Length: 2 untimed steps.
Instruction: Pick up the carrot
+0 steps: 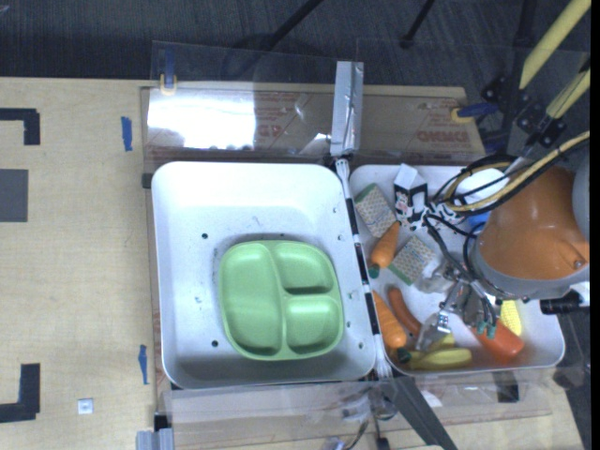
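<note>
Carrot: you have several orange pieces in the right bin [553, 345]. The likeliest carrot [385, 246] lies tilted against the bin's left wall, near the top of the clutter. A second orange piece [389, 324] sits lower on the same wall, with a red-orange sausage-like piece [404, 311] touching it. None of them is lifted.

Tool: the tool [441, 326] hangs low over the lower middle of the right bin, beside the second orange piece and above a banana [442, 356]. You cannot tell whether it is spread or pressed together; nothing is seen pinched in it.

Risk, wrong item: the orange pieces look alike, so a descent here could take the sausage-like piece or the banana instead.

Risk, wall: both orange candidates lie hard against the left wall, so one side of the tool may strike the rim or find no room.

Risk, clutter: a speckled sponge-like pad [411, 259] touches the upper carrot and may be dragged along.

Right bin, other contents: a small carton [410, 201], another speckled pad [374, 211], a red-orange item [500, 340].

Left bin [187, 195]: holds a green divided plate [280, 298], nothing on it.

Worktop [66, 251]: carries both bins.
</note>
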Each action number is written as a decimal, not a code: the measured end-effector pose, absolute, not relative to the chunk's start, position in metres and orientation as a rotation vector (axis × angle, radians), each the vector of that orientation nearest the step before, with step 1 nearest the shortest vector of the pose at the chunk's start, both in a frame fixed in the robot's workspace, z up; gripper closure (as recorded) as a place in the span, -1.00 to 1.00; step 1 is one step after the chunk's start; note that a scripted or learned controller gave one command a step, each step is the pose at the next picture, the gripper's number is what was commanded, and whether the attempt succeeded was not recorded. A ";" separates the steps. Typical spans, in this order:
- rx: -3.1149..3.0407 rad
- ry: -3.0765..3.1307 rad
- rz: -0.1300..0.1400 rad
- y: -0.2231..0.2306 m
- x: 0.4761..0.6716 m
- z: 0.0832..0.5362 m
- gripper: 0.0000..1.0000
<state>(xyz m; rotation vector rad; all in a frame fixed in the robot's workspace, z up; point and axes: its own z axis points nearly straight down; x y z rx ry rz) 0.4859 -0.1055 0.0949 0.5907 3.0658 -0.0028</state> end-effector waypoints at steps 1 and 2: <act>0.245 3.125 0.000 -0.192 0.481 0.130 -1.00; 0.034 3.131 -0.001 -0.222 0.505 0.128 -1.00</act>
